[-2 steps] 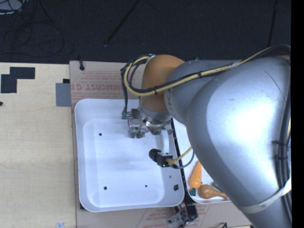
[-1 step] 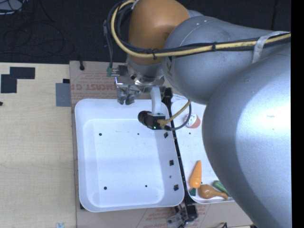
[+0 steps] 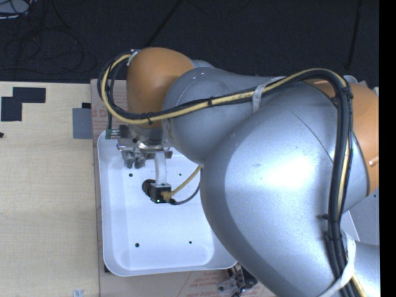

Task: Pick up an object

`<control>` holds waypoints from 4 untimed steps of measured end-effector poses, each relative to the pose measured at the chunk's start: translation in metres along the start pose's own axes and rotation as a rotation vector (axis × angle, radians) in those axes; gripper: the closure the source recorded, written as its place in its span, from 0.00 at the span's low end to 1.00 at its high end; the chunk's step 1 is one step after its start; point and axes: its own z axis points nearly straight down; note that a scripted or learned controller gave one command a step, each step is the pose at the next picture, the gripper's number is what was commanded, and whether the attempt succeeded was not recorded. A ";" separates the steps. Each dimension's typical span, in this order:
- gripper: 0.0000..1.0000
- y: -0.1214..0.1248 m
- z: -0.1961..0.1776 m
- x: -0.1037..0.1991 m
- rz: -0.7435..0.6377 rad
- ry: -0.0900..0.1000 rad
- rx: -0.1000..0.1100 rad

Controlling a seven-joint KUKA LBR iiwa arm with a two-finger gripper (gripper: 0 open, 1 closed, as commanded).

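While the gripper [image 3: 137, 159] hung over the upper left of the smooth, round-cornered white bin [image 3: 124, 252], I could not tell whether it was open or closed. Pale wood-grain surface [image 3: 43, 197] lay at left, with a dark backdrop [image 3: 247, 23] along the top.

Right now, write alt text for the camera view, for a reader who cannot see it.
A big grey robot arm with orange bands reaches in from the right and holds its end effector over the far end of a shallow white bin. The bin floor bears a few small dark dots. A pale wood-grain board lies to the bin's left.
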 end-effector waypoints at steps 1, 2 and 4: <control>1.00 -0.014 -0.054 -0.060 0.007 0.000 -0.013; 1.00 -0.011 -0.085 -0.050 0.002 0.003 -0.015; 1.00 -0.012 -0.093 -0.051 -0.001 0.001 -0.008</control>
